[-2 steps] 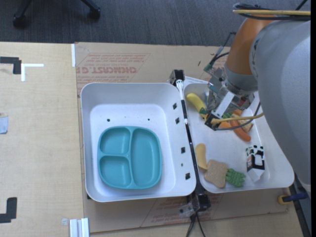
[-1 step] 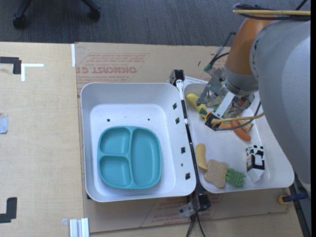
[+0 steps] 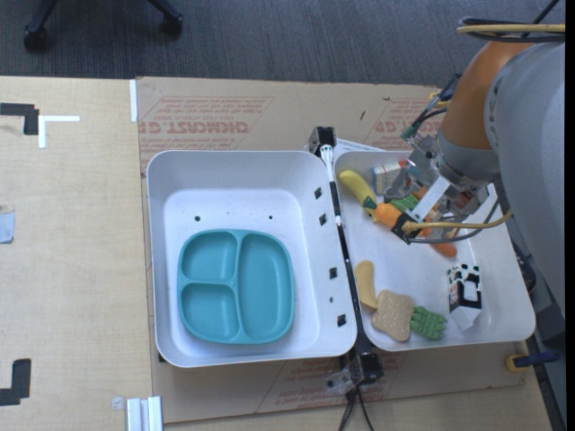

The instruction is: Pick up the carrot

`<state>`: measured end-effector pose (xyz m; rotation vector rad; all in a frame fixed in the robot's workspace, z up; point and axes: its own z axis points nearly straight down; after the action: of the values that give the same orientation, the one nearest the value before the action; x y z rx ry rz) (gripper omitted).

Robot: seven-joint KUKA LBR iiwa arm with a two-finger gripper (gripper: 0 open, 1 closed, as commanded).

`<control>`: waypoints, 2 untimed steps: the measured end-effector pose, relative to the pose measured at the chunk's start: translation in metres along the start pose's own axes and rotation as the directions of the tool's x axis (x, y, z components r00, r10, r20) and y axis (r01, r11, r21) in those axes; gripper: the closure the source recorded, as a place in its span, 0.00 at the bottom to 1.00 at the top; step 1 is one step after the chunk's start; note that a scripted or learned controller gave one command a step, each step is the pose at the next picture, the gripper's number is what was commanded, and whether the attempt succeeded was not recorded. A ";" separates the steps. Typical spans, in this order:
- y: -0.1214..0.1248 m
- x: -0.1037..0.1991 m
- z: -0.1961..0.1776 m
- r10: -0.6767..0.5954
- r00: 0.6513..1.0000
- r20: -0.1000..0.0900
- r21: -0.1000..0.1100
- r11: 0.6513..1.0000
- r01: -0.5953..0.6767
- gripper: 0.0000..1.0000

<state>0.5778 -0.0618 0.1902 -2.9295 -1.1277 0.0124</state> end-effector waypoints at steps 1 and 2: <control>0.036 -0.017 0.074 0.032 0.999 -0.007 -0.006 0.999 -0.032 0.00; 0.032 -0.042 0.084 0.496 0.867 -0.043 -0.004 0.868 -0.497 0.00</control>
<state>0.5680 -0.1138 0.1061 -3.1218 -0.3376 -0.0552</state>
